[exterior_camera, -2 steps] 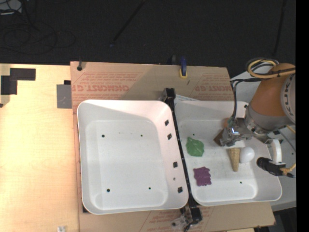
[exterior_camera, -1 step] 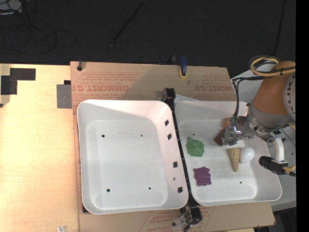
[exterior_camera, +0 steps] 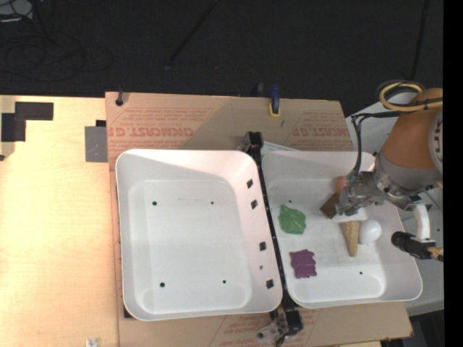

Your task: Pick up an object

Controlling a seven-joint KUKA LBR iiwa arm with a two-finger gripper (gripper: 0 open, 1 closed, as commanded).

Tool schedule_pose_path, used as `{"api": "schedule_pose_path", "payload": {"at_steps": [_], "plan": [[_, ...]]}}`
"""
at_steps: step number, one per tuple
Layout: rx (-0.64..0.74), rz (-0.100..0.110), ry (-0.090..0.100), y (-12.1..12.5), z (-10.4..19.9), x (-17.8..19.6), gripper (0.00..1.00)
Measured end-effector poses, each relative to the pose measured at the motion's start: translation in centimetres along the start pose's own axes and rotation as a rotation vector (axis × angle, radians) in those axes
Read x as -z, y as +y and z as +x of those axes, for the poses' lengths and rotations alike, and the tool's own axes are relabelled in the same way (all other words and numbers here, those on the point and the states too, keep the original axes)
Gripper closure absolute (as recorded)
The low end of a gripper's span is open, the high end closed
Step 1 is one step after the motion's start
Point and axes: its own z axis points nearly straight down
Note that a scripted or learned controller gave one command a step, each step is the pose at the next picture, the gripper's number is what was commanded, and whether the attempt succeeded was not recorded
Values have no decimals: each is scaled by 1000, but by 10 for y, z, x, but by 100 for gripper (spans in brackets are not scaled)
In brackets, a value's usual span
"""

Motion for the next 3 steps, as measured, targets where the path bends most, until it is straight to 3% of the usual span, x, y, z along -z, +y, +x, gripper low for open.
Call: {"api": "schedule_pose_path", "payload": {"at_steps": [1, 2, 3], "plan": [[28, -4, 1, -35, 18, 45, 100], [24, 1, -1, -98, -37, 42, 100], [35, -17, -3, -103, 11, 189, 100]]}}
